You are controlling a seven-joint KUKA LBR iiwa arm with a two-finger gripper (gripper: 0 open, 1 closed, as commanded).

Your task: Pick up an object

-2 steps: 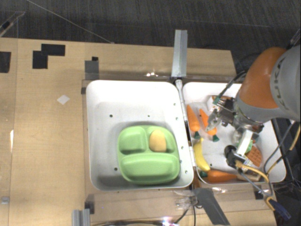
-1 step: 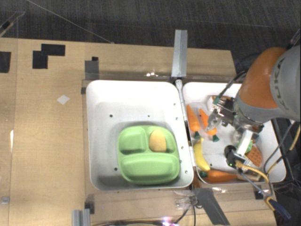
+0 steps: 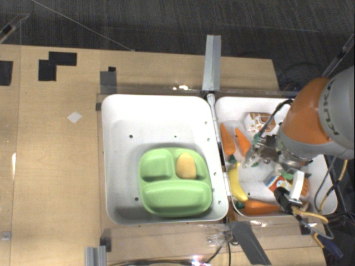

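The right bin (image 3: 233, 105) holds several toy foods: two orange carrots (image 3: 228, 139) (image 3: 243, 141) near its left wall, a yellow banana (image 3: 237, 185), another orange piece (image 3: 259, 206) at the front edge, a printed packet (image 3: 256, 122) at the back and a red-and-white item (image 3: 280, 179). My gripper (image 3: 256, 155) hangs low over the middle of this bin, just right of the carrots and above the banana. The arm's grey and orange wrist (image 3: 310, 121) hides the bin's right part.
The left bin (image 3: 122, 121) bears a green divided plate (image 3: 173, 183) with a yellow-orange fruit (image 3: 186, 165) in its upper right compartment. A metal post (image 3: 212, 60) stands behind the divider between the bins. Cables (image 3: 310, 215) trail at the front right.
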